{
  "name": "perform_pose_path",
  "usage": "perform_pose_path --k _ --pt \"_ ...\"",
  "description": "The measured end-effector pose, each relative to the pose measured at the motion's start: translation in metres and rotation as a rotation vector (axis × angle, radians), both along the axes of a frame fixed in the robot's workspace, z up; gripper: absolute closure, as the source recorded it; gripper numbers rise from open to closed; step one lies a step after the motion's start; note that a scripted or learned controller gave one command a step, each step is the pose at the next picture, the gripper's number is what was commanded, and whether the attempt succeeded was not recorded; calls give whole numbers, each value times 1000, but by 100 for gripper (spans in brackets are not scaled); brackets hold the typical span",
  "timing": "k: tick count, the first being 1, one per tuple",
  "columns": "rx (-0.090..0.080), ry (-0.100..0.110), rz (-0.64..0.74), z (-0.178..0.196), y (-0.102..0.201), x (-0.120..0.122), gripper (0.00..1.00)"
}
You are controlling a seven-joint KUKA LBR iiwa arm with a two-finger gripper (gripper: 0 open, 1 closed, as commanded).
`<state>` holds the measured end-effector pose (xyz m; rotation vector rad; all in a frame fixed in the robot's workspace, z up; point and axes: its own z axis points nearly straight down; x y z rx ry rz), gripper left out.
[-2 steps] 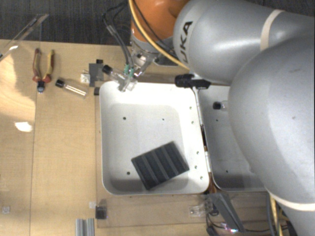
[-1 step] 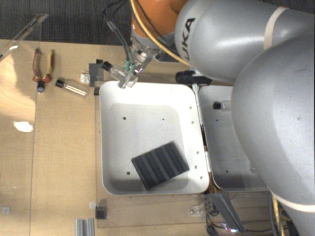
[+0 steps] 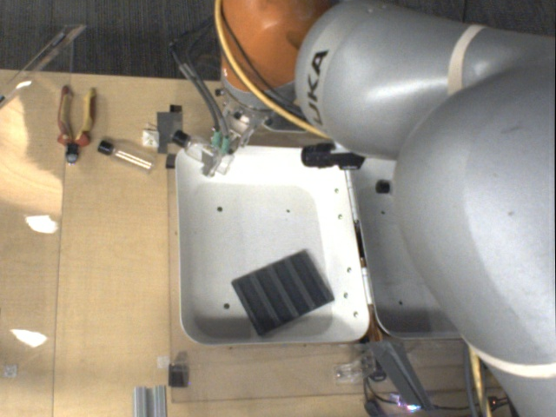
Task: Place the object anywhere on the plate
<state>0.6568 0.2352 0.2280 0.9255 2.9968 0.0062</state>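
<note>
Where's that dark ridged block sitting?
The block lies in the left bin, near its front right corner, well below the gripper.

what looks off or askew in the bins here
The dark ribbed block in the left bin lies skewed, its edges at a slant to the bin's walls, near the front right corner. The gripper is over the bin's far left corner, well away from the block. No plate is recognisable. Nothing looks spilled or damaged.

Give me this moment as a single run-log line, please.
gripper: over left bin's far-left corner | dark ribbed object: lying in left bin, ungrasped
</note>
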Motion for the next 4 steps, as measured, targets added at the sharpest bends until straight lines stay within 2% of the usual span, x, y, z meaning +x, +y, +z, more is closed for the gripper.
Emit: perform_pose_path --k 3,4 --pt "9 -18 2 37 2 4 100" --pt "-1 -4 42 -122 -3 -5 100"
